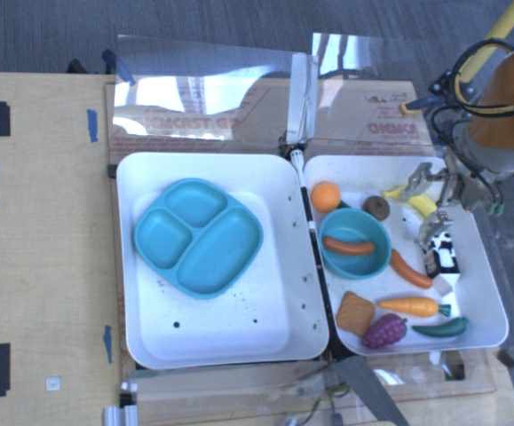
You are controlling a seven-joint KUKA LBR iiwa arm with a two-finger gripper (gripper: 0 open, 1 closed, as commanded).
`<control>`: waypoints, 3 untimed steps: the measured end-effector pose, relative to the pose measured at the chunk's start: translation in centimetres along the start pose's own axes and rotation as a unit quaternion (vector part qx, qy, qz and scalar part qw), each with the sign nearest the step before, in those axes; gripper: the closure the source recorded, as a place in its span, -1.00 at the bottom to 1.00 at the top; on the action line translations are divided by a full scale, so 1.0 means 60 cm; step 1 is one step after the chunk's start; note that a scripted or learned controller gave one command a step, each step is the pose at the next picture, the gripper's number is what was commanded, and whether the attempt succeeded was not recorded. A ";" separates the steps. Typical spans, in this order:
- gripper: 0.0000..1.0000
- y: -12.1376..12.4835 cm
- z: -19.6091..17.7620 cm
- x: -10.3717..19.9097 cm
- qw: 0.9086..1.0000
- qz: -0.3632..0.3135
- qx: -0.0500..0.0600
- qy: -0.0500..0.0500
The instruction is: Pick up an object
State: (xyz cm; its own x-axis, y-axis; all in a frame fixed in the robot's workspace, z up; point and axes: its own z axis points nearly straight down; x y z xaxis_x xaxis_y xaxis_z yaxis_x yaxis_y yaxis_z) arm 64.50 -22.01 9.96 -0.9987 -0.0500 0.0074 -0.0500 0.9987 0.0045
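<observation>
The right bin (492,304) holds a scatter of toy food, any piece a candidate for picking. An orange ball (325,195) lies near its upper left corner, just beside a blue bowl (355,242) with a sausage (349,247) lying in it. A small brown round piece (377,208) sits at the bowl's upper right. A yellow piece (422,205) lies toward the bin's upper right, an orange-red carrot-like piece (409,270) runs diagonally to the right of the bowl, and a black-and-white object (441,254) lies near the right wall. Along the lower part lie a slice of toast (355,312), a bunch of purple grapes (384,331), an orange carrot (408,306) and a green vegetable (439,328).

The gripper (437,204) hangs over the bin's upper right area, above the yellow piece and the black-and-white object; whether it is open or closed I cannot tell, and nothing is seen held. The arm, with its orange band (510,91), comes in from the right with yellow and black cables looped about it.

The left bin (279,327) holds a blue divided plate (198,236) with three compartments, and a few dark specks on its floor.

Both bins rest on a light wooden bench (39,238) marked with black corner shapes and bits of blue tape. Behind the bins stands cardboard under clear plastic sheeting (203,96), bearing reddish print too blurred to read. Grey carpet lies beyond.
</observation>
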 end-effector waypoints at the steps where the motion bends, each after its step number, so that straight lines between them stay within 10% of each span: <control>1: -1.00 0.001 0.020 0.073 1.000 0.020 0.002 -0.008; 2: -1.00 0.117 0.018 0.137 0.999 0.052 0.005 -0.011; 3: -1.00 0.132 0.012 0.152 0.999 0.039 0.017 -0.016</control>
State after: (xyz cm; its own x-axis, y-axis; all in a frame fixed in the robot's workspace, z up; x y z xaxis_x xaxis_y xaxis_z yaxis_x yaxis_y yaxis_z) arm 54.99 -14.56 9.34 -0.9993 0.0277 -0.0258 0.0285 0.9992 -0.0286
